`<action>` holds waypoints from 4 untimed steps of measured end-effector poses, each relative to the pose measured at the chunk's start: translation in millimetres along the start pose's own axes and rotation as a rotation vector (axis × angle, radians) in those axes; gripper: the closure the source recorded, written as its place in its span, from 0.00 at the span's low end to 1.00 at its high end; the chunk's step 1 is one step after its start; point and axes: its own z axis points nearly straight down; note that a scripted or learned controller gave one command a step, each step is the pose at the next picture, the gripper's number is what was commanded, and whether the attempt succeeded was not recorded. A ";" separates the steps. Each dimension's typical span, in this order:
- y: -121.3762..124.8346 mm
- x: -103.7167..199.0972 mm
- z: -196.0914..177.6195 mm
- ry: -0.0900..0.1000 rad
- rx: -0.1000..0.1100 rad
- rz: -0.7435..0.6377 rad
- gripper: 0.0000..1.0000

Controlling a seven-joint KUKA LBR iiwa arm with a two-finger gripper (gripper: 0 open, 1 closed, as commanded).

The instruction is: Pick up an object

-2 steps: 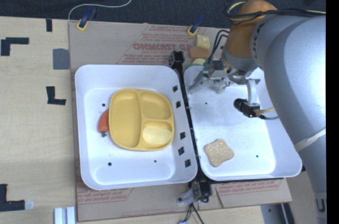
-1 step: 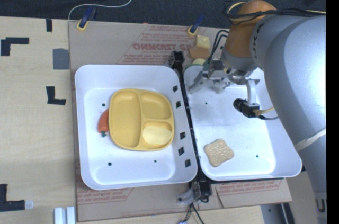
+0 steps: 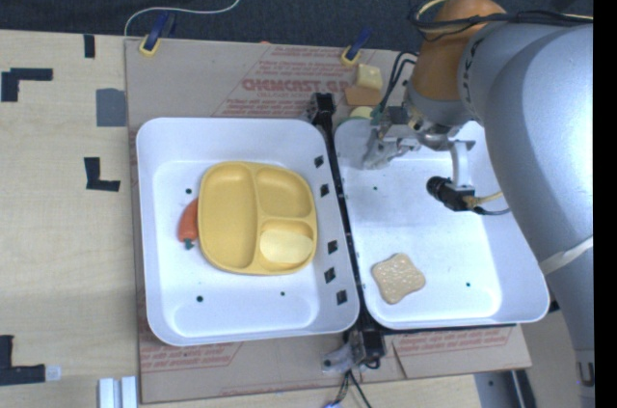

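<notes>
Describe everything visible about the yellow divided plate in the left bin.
The yellow plate is a rounded-square tray that looks like matte plastic, split by raised ridges into three compartments: one large on the left, two smaller on the right. A pale yellow rounded piece lies in the lower right compartment. The plate rests flat, slightly rotated, on the floor of the left bin, about midway. An orange-red object pokes out from under its left edge, touching it.
</notes>
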 end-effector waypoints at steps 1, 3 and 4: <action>-58.9 50.3 -181.0 0.004 -0.007 -0.003 1.00; -42.5 16.3 -153.3 0.001 -0.003 0.005 1.00; -62.5 94.0 -138.6 0.004 0.000 -0.005 1.00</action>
